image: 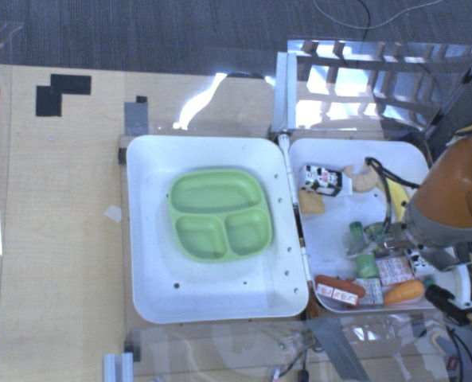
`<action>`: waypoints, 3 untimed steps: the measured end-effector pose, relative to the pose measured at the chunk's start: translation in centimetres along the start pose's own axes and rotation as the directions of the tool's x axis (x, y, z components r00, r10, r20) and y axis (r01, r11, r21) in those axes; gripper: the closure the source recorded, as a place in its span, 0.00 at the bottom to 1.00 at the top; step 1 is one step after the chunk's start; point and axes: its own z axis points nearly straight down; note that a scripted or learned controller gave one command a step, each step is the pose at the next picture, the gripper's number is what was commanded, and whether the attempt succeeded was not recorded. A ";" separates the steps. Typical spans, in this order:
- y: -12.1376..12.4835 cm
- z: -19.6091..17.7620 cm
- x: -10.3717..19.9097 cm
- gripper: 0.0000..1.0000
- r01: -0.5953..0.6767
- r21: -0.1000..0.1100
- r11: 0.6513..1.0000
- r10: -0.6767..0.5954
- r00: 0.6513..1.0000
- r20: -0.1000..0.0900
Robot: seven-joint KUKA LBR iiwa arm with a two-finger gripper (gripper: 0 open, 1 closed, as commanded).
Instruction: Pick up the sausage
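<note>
We judge nothing done yet — the sausage lies left of and below the jaws; whether they're spread we cannot tell.

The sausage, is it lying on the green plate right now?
No. The sausage lies at the near edge of the right bin, while the green plate sits in the left bin.

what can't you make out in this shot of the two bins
- Tool fingers, camera view: hidden under the arm's wrist, so their state is unclear.
- Small items beside the arm: partly covered by it, too small to identify.
- Sausage label: too small to read.
- Right bin right side: covered by the arm.
</note>
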 end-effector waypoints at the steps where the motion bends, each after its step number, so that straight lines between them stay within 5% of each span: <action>1: 0.3 -1.1 0.0 1.00 0.003 -0.006 1.000 -0.003 1.000 0.002; 2: 0.3 -1.1 0.0 0.00 0.004 -0.006 1.000 -0.004 1.000 0.002; 3: 0.7 0.1 5.8 0.00 0.090 0.003 0.996 -0.090 0.996 -0.002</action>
